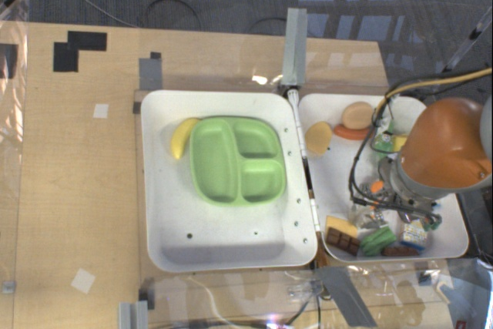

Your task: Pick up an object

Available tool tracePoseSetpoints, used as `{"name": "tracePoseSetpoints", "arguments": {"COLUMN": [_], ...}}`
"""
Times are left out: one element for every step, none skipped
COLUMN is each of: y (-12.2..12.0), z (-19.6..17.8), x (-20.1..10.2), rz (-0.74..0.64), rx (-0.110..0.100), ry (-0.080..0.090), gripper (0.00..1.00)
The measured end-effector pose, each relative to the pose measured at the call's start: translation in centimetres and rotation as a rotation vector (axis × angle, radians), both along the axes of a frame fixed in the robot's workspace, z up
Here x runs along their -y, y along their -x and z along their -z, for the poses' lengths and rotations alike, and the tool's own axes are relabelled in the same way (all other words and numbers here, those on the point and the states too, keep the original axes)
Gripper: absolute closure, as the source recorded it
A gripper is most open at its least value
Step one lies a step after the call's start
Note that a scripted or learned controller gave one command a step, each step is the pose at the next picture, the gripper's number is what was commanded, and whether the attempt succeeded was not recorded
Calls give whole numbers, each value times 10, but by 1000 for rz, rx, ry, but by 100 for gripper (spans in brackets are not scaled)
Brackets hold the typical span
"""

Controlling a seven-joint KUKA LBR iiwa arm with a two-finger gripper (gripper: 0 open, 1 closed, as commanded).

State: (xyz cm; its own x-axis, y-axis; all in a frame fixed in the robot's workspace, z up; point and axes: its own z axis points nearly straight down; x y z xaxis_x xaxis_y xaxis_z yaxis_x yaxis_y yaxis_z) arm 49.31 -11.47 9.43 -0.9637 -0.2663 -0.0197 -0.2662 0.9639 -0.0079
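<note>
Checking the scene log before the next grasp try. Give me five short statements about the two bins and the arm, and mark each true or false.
1. A green divided plate lies in the left bin. True.
2. A banana lies beside the plate, on its left. True.
3. The banana lies in the right bin. False: it is in the left bin; the right bin holds the other small items.
4. The arm is above the left bin. False: it is over the right bin.
5. The green plate has one single compartment. False: it is divided into several compartments.
</note>
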Motion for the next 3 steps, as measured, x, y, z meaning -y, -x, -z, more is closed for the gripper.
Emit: {"name": "tracePoseSetpoints", "arguments": {"y": [-16,-16,-31], "z": [-168,-164,-36], "x": [69,66,78], "rz": [-231,-234,-41], "rx": [-3,-10,-22], "ry": [9,3,-5], "gripper": [100,0,0]}}
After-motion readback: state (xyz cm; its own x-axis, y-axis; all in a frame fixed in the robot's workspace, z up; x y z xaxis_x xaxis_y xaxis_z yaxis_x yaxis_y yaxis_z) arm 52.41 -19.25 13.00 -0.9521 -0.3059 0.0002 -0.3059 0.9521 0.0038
